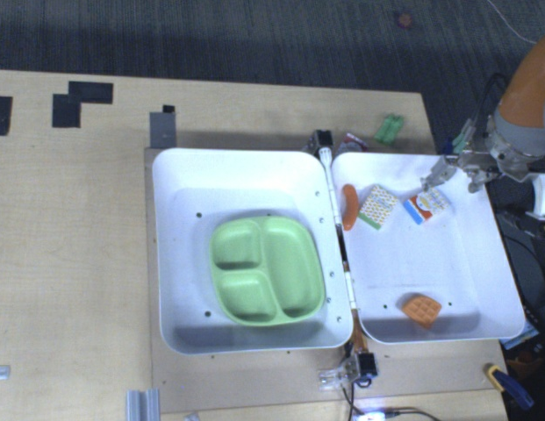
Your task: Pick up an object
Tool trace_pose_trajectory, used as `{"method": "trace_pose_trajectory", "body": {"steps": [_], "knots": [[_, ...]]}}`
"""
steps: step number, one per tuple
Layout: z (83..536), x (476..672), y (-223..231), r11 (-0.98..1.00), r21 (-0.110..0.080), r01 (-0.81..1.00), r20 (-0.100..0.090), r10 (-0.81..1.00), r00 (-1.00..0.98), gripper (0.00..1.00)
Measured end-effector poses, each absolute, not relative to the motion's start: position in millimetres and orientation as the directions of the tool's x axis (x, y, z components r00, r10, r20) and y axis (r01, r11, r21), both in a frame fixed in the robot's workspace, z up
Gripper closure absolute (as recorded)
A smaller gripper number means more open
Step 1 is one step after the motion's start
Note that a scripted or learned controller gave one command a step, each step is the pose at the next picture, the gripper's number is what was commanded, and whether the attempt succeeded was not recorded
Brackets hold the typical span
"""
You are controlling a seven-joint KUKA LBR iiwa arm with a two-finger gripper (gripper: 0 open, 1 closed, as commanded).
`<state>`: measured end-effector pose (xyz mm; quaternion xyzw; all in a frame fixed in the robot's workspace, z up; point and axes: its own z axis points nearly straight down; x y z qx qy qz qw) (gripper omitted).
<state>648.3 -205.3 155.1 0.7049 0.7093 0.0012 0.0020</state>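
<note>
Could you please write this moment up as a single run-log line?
phase: approach | tool: open, over right bin far edge | nearest: small packet | held: nothing | left bin: green tray

The arm (528,103) is cut off by the right edge, and the print on the small packet (427,205) and the checkered block (378,207) is too blurred to be read.

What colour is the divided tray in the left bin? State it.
Light green tray, clearest in the camera view.

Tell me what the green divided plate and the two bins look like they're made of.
Green plate: likely molded plastic, matte pale green with soft rounded dividers. Left bin and right bin: probably thin plastic, smooth white, faintly glossy, with rounded corners. Not certain.
</note>
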Motion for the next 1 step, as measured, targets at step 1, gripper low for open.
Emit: {"method": "trace_pose_trajectory", "body": {"steps": [1], "knots": [[85.7,670.2,-200.6,0.009,-0.002,1.0,0.01,1.0,-0.009,0.0]]}}
